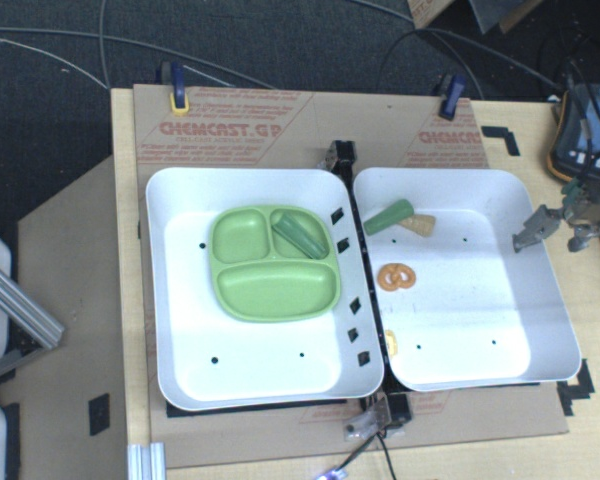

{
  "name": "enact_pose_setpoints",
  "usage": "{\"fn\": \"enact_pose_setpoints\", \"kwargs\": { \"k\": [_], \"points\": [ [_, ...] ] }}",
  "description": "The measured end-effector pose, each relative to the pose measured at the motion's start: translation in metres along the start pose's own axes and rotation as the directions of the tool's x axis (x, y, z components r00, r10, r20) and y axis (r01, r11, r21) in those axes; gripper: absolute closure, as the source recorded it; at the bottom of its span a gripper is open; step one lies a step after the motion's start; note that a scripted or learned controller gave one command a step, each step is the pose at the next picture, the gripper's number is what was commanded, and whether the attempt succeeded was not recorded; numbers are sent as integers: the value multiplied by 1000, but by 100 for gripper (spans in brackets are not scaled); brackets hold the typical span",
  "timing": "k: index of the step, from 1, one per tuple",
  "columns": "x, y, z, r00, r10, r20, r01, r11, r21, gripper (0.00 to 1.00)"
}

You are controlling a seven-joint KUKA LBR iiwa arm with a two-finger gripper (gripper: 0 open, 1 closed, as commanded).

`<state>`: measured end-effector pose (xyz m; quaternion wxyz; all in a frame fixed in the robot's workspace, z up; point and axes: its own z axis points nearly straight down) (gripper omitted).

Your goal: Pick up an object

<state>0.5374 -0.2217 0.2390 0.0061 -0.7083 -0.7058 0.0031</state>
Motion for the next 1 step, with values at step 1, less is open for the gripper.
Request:
{"fn": "enact_pose_setpoints", "kwargs": {
  "k": [1],
  "points": [
    [1, 3, -7, 1000, -4, 4, 4, 1000, -13, 0]
  ]
}}
